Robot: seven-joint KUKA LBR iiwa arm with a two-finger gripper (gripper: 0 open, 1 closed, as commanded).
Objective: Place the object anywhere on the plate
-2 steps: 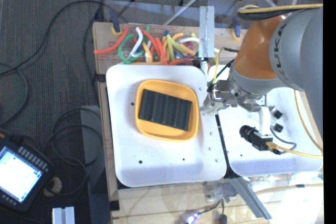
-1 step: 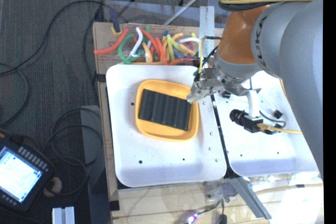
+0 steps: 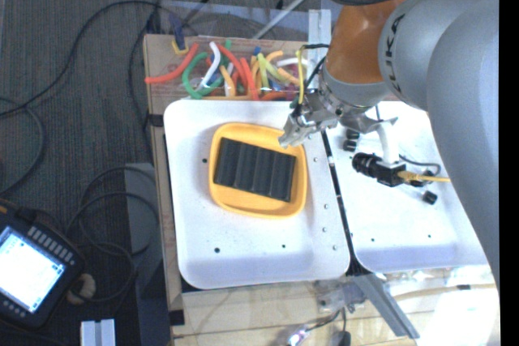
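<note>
Looking down on the tabletop, we see the black ridged block [image 3: 254,168] lying flat on the yellow plate [image 3: 259,211], which sits in the left white bin [image 3: 243,255]. The gripper [image 3: 293,134] hovers at the plate's far right corner, near the block's corner. We cannot tell whether it is open or closed. The right bin [image 3: 405,231] lies alongside.

Slab [image 3: 254,169] on plate [image 3: 256,210], plate in left bin [image 3: 243,255], right bin [image 3: 397,231] beside it.

Black ribbed object [image 3: 254,170]; yellow plate [image 3: 251,210]; white bins [image 3: 243,255]; grey, orange-banded arm [image 3: 454,36].
</note>
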